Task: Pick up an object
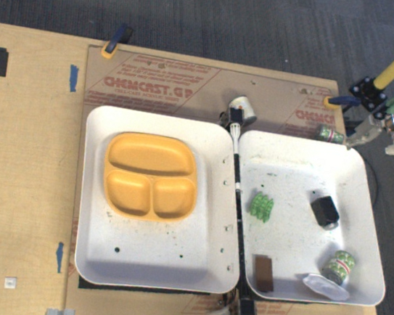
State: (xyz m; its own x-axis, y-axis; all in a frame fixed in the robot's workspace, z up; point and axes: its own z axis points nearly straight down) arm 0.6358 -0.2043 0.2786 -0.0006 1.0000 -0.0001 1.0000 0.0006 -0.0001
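The right bin [365,208] holds a green knobbly toy [261,206], a black block [325,210], a brown block [263,271], a green and white can [341,266] and a pale plastic piece [324,286]. My gripper [362,130] hangs beyond the bin's far right corner, well apart from all of them. It is small and partly blurred against the arm's cabling.
In the left bin [92,196] lies a yellow divided tray [152,176]. A small green item [330,134] rests on the cardboard just outside the right bin's far edge. A black divider bar [236,203] runs between the bins.
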